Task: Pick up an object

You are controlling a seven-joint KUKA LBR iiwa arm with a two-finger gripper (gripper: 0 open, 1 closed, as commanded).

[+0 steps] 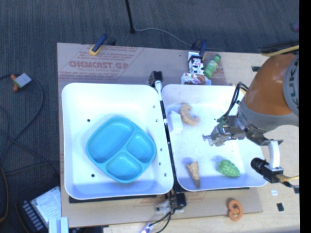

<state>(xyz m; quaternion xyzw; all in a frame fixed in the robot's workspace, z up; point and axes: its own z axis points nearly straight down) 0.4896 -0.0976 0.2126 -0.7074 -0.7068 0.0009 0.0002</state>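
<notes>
My gripper (214, 138) hangs over the middle of the right bin (209, 96), reaching in from the right on the grey and orange arm. Nothing shows between its fingers. A tan curled piece (188, 114) lies in that bin's upper left, up and left of the gripper. A green bumpy piece (228, 168) sits lower right of the gripper, near the bin's front. A tan cone-like piece (194, 173) rests at the front, lower left of the gripper. A small white piece (176, 124) lies by the bin's left wall.
The left bin (77, 101) holds a blue three-compartment plate (121, 148). Behind the right bin stand a small printed box (195, 71) and a green bottle (211, 66). An orange pretzel-shaped item (235, 209) lies on the bench in front.
</notes>
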